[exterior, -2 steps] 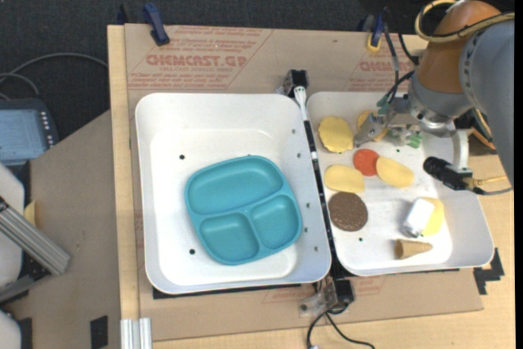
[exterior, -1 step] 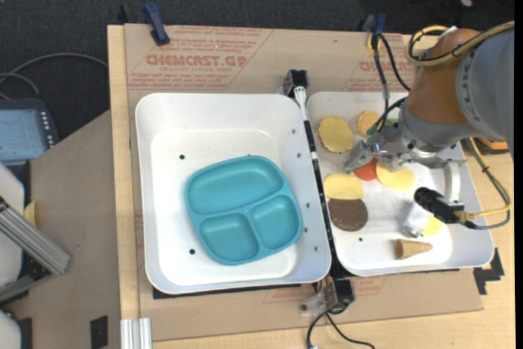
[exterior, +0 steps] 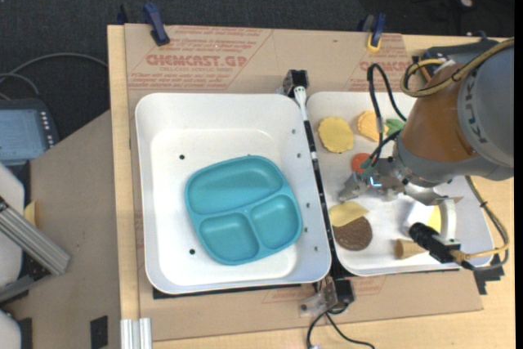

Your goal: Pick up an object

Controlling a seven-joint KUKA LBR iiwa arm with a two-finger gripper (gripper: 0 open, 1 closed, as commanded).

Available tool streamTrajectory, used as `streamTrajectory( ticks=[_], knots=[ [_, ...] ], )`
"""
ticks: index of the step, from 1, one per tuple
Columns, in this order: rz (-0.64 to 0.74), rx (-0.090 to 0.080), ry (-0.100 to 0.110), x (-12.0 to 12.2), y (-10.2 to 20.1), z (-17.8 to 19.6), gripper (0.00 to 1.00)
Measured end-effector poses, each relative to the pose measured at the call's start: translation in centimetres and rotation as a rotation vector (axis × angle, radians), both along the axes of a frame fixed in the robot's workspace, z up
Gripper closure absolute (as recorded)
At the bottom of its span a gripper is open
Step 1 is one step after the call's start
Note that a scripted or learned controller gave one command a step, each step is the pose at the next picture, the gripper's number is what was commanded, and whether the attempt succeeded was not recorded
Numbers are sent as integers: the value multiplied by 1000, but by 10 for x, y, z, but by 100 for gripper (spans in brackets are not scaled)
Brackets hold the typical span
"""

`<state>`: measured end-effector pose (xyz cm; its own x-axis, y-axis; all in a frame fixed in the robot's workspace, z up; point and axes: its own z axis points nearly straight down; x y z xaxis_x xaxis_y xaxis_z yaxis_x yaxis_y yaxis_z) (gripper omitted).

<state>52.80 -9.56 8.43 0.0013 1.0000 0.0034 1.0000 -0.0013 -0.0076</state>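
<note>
White right bin (exterior: 384, 261): jaws (exterior: 359, 185) state indeterminable, above brown disc (exterior: 354, 234); crowded neighbours risk a nudged, missed grasp.

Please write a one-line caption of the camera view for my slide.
Grey arm's gripper hovers over the right white bin of toy foods; a teal three-compartment plastic plate lies in the left white bin.

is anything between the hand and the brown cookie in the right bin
Nothing visible. The hand hangs just above the brown cookie, with a yellow piece lying against the cookie's top edge, close under the hand.
</note>
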Motion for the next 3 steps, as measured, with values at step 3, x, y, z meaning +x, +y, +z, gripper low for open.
streamTrajectory(
  ticks=[3],
  knots=[
    [-2, -4, -12, 4, -1, 30, 100]
  ],
)
